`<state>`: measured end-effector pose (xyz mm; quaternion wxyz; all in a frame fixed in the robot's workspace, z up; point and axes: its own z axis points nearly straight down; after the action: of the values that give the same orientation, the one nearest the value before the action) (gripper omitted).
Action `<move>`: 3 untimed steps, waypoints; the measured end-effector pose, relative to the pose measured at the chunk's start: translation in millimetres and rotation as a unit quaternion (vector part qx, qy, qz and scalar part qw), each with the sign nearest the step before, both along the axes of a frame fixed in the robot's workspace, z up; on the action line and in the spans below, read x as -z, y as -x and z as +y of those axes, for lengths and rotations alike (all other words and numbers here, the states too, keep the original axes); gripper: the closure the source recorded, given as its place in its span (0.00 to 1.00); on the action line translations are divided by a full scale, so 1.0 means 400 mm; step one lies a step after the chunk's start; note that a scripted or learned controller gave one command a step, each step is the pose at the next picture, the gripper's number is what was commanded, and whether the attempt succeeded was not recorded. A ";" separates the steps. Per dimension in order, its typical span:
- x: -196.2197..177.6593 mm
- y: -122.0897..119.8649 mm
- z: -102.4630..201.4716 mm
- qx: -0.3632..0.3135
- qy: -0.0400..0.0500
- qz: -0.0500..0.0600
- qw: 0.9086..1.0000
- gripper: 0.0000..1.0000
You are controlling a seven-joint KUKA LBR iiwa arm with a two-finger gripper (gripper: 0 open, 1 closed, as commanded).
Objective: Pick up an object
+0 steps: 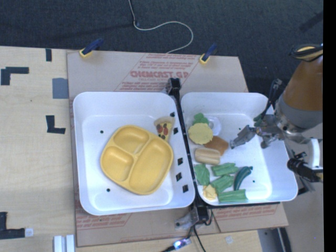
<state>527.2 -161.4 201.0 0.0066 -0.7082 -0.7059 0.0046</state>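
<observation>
The right bin (262, 106) holds a heap of toy food along its left side: a yellow round piece (200, 134), a tan bread roll (207, 156), several green pods (223, 169), a dark green pepper (242, 176) and a small yellow piece (210, 193). My gripper (248, 143) hangs over the bare middle of this bin, just right of the roll and apart from it. It is open with nothing between its fingers. In the left bin (86, 140) lie a yellow divided plate (137, 159) and a toy pizza slice (164, 127).
The grey arm (304, 98) comes in over the right bin's right wall. Both bins sit on cardboard (152, 72) held by two clamps at its far edge. A white cable (163, 25) loops on the dark floor behind.
</observation>
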 end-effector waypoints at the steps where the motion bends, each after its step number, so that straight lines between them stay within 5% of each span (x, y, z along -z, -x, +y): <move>1: -0.020 -0.007 0.002 -0.002 0.001 -0.007 1.000 0.00; 3: 0.293 -0.014 0.010 -0.002 0.001 -0.007 1.000 0.00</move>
<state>532.9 -157.2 83.9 0.0004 -0.7070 -0.7072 0.0005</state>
